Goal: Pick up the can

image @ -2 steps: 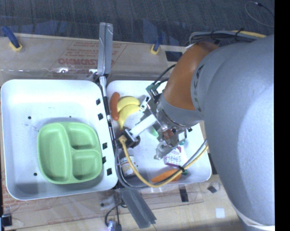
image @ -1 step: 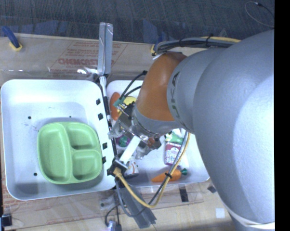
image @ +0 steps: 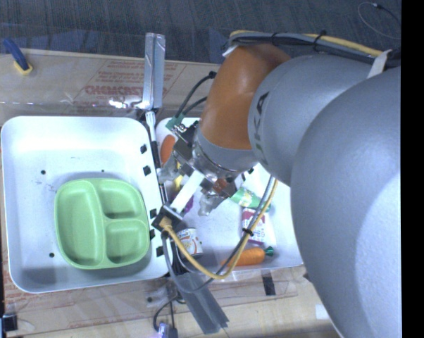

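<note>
Two white bins side by side. The left bin [image: 29, 146] carries one smooth green plastic divided tray [image: 101, 222] toward its near edge, bare floor all round. The right bin [image: 286, 248] is crowded under the arm: one small can [image: 189, 241] by its near-left corner, one carrot [image: 251, 256] at the near edge. Gripper [image: 210, 201] hangs just above the can, can't tell its state
</note>
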### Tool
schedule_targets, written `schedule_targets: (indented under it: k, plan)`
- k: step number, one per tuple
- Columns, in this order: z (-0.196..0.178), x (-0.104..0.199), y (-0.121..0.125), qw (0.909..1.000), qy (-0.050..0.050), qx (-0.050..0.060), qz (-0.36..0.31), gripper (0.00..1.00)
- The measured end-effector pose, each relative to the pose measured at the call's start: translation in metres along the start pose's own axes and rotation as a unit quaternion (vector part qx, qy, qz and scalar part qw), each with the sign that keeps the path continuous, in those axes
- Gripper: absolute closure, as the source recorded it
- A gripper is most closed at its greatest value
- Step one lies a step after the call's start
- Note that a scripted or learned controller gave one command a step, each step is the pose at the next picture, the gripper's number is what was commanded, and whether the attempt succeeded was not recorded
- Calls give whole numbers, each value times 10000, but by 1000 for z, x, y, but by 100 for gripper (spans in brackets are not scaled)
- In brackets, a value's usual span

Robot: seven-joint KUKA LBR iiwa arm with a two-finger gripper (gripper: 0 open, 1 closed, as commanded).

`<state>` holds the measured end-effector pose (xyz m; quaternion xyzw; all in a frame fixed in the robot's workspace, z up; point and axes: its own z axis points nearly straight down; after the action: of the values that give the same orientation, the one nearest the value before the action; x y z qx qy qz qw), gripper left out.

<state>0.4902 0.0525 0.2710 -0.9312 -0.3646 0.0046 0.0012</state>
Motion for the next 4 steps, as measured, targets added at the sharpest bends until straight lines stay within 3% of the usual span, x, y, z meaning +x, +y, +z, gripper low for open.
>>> schedule_targets:
  k: [1, 2, 3, 4]
  plan:
    - [11, 29, -52, 9952, -14, 7, -977, 0]
    - [-51, -7, -13, 9676, 4, -13, -2524, 0]
    - [156, 26, -51, 9431, -13, 17, -3325, 0]
    - [83, -26, 9, 9712, 1, -1, -2384, 0]
